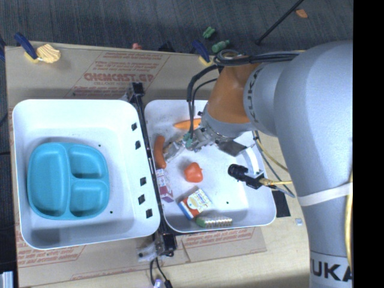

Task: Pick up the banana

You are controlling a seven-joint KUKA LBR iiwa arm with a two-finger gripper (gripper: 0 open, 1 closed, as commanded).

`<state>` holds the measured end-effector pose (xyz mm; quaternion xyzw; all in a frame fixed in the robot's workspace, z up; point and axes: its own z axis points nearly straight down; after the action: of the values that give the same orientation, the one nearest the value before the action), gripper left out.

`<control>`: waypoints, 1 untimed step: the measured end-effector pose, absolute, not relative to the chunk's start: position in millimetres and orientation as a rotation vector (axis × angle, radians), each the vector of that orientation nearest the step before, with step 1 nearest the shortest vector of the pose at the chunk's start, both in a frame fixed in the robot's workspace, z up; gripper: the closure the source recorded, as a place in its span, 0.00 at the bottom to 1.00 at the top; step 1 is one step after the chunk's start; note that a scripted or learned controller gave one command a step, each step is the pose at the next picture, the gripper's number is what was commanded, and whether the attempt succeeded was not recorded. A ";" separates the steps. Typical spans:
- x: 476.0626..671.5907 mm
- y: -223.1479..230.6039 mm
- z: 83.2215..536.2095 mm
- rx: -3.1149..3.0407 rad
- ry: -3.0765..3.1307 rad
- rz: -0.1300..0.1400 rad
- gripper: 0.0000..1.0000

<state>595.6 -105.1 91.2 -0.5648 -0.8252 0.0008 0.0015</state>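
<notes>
A smooth orange-yellow sliver, possibly the banana [185, 124], peeks out just above the gripper [180, 144], inside the glossy white right bin [264, 212]. Whether the gripper is released or clenched is unclear.

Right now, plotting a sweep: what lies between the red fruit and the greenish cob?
A small orange-and-white carton lies there, on the right bin floor, seen in the camera view.

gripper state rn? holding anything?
Gripper: cannot be told. It sits low in the right bin, next to the orange sausage-shaped item. Nothing visibly between it.
</notes>
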 end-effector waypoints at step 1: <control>622.5 -163.4 175.9 -1.812 -2.568 0.001 0.00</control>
<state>622.5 -163.4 175.9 -0.5764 -0.8172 0.0005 -0.0006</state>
